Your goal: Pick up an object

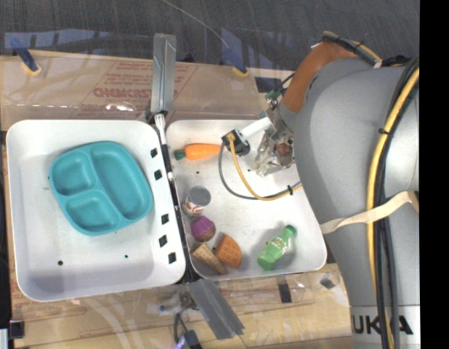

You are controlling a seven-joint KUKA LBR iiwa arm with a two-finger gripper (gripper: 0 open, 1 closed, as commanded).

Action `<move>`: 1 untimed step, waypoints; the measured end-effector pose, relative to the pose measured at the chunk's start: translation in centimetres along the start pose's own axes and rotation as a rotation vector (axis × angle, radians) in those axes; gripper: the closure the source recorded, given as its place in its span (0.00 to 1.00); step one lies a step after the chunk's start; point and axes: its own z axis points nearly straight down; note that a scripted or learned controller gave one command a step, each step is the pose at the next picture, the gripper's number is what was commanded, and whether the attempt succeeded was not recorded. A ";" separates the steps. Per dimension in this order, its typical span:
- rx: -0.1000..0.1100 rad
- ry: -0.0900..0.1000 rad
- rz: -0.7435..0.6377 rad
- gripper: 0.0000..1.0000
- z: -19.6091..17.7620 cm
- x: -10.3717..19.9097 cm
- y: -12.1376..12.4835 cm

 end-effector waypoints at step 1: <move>0.002 -0.001 -0.007 1.00 -1.0 0.1 -0.2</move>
